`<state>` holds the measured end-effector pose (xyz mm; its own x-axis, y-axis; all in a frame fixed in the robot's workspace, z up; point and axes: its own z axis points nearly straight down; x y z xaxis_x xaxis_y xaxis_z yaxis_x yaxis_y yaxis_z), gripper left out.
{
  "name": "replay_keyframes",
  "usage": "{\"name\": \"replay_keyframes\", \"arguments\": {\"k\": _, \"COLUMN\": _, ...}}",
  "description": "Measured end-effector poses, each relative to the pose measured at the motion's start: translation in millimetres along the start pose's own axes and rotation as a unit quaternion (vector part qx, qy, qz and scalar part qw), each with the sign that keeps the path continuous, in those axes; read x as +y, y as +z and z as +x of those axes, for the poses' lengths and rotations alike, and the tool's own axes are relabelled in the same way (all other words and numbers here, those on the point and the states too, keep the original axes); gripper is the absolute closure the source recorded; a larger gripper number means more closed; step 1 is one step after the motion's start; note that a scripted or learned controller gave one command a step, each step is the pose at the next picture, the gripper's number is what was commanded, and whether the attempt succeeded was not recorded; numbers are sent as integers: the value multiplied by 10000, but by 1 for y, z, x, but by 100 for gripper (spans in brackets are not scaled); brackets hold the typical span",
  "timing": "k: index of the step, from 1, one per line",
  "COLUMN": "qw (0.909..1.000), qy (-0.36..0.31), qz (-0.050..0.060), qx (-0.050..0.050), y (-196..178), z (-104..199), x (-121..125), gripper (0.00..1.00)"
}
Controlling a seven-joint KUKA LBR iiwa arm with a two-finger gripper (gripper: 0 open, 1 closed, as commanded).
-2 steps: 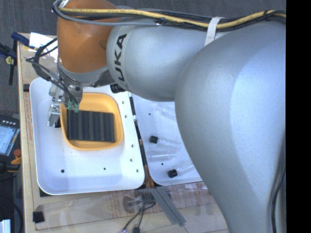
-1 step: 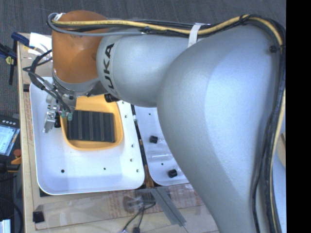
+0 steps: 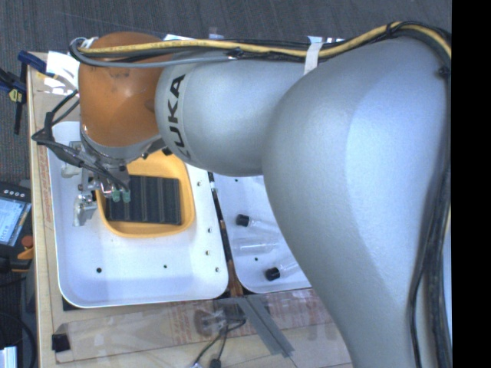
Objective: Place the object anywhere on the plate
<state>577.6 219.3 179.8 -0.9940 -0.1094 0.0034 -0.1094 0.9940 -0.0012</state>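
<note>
Two white bins lie side by side on the wooden tabletop, shown here from its near edge to its far edge.

1. Nearest the camera, bare planks and a loose cable cross the tabletop in front of the plate.
2. The left bin holds the plate, a yellow dish with a dark ribbed centre that sits toward the bin's far half.
3. The right bin, to the right of the plate, carries two small black pieces: one nearer than the plate and one level with it.
4. The claw hangs at the plate's left rim. Whether it is apart or together cannot be told.
5. A small green piece shows just beside the claw, over the plate's left edge. It may be the task's object, but it is too small to identify, and no grasp on it can be confirmed.
6. Above the claw, the orange band covers the plate's far side, and the grey arm spreads from there to the plate's right.
</note>
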Motion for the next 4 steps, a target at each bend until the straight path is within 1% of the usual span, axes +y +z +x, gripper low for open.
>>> {"name": "replay_keyframes", "arguments": {"k": 1, "qw": 9901, "qy": -1403, "qz": -4, "qx": -43, "y": -51, "z": -69, "x": -8, "gripper": 0}}
{"name": "replay_keyframes", "arguments": {"k": 2, "qw": 9980, "qy": -630, "qz": -1, "qx": -12, "y": -45, "z": -29, "x": -24, "gripper": 0}}
{"name": "replay_keyframes", "arguments": {"k": 3, "qw": 9694, "qy": 2455, "qz": -2, "qx": -3, "y": -5, "z": -11, "x": -19, "gripper": 0}}
{"name": "replay_keyframes", "arguments": {"k": 4, "qw": 9834, "qy": 1816, "qz": -11, "qx": -28, "y": -34, "z": -60, "x": -57, "gripper": 0}}
